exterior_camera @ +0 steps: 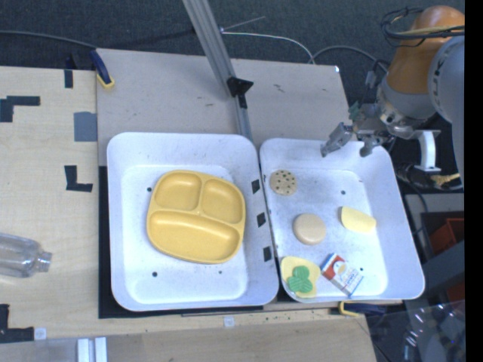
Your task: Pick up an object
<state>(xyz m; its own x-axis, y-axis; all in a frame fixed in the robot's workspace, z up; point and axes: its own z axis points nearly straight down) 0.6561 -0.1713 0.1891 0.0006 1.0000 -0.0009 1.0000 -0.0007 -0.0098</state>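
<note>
— What could fail?
— My fingers (pixel 349 142) hang spread and empty over the right bin's (pixel 400 225) far rim; the cookie (pixel 283 182) lies flat and may slip out.

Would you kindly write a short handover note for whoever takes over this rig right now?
Gripper: jaws open, holding nothing, poised over the back rim of the right bin.
Right bin holds: speckled cookie, tan round piece, yellow wedge, red-and-white packet, green piece on a yellow disc.
Left bin holds the yellow divided tray.
Done: nothing picked up so far.
Left: choose an object, descend, close on it, lift. The cookie lies nearest the gripper.
</note>
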